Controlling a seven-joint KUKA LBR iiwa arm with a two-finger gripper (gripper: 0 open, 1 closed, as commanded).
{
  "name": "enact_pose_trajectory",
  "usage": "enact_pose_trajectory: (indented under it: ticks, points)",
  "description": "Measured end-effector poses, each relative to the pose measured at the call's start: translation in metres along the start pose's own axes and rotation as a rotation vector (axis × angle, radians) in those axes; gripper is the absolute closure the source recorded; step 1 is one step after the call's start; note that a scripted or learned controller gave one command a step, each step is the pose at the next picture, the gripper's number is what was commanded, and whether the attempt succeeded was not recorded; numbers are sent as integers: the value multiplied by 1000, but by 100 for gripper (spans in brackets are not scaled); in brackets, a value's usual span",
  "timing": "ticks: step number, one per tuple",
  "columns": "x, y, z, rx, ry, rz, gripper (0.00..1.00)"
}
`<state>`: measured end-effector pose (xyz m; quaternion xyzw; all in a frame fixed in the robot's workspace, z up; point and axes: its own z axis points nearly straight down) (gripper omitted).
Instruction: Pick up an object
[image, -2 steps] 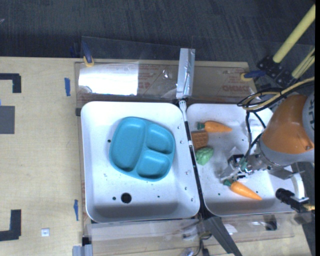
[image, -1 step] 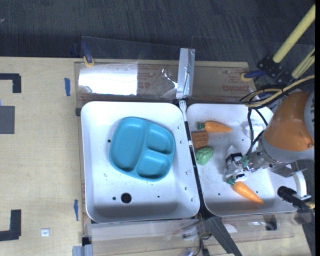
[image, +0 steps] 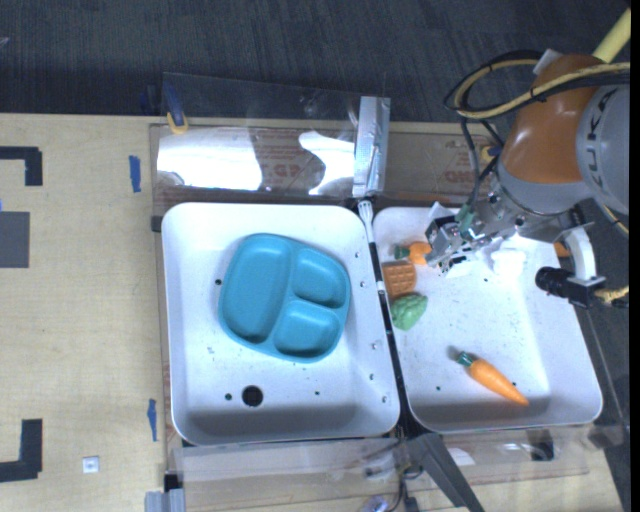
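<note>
Waffle piece (image: 399, 277) lay at the right bin's (image: 560, 400) left wall, green toy (image: 409, 311) just below it. Gripper (image: 447, 245) hovered near, upper right; grip state indeterminable. Judged: approach step; next move requires descent and alignment.

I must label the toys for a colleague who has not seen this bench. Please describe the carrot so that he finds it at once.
Look at the right bin, the one the arm reaches into. The toy carrot lies alone near its front edge, apart from the waffle-like piece and green leafy toy at the divider. It alone is long, pointed and orange with a small green top.
</note>
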<state>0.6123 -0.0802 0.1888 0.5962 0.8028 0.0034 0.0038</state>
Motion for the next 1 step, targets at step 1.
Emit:
enact_pose_trajectory:
  ticks: [1]
  points:
    - [76, 61, 6, 12, 3, 164, 100]
